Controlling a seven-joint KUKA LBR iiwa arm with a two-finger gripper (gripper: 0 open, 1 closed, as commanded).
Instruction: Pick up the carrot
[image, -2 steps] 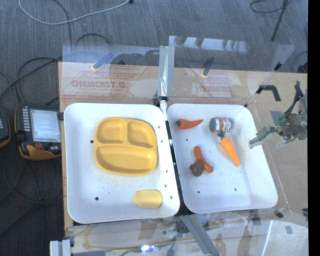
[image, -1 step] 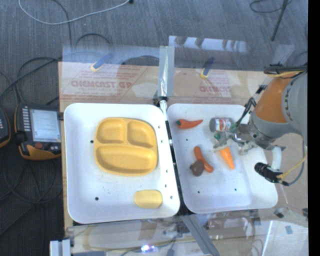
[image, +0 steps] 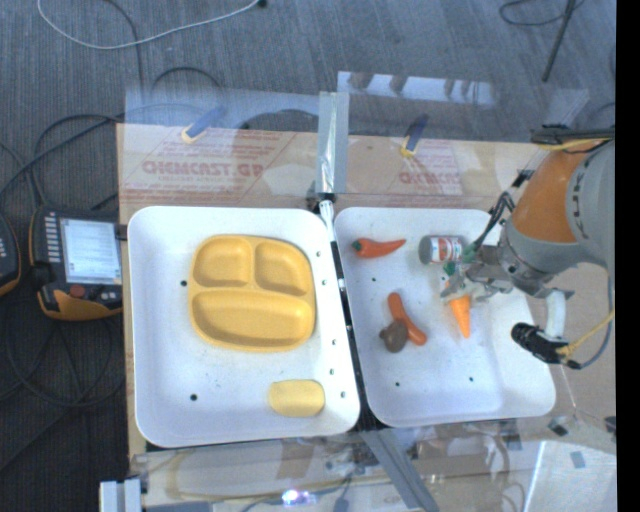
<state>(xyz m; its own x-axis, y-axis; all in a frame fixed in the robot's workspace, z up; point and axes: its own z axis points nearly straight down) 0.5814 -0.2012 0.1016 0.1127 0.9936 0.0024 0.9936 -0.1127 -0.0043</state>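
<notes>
The carrot (image: 461, 317) is a short orange cone in the right bin (image: 450, 400), right of centre, with its tip pointing toward the front. My gripper (image: 460, 287) hangs directly over the carrot's wide end, at or just above it. The grey wrist and orange band reach in from the right and hide the contact. An orange-red pepper-like piece with a green stem (image: 378, 246) lies at the back left of the same bin.
A small tin can (image: 440, 249) lies on its side just behind the gripper. A red sausage-shaped piece (image: 407, 319) and a brown lump (image: 393, 338) sit left of the carrot. The left bin (image: 160, 400) holds a yellow divided tray (image: 252, 291) and a yellow block (image: 296, 397).
</notes>
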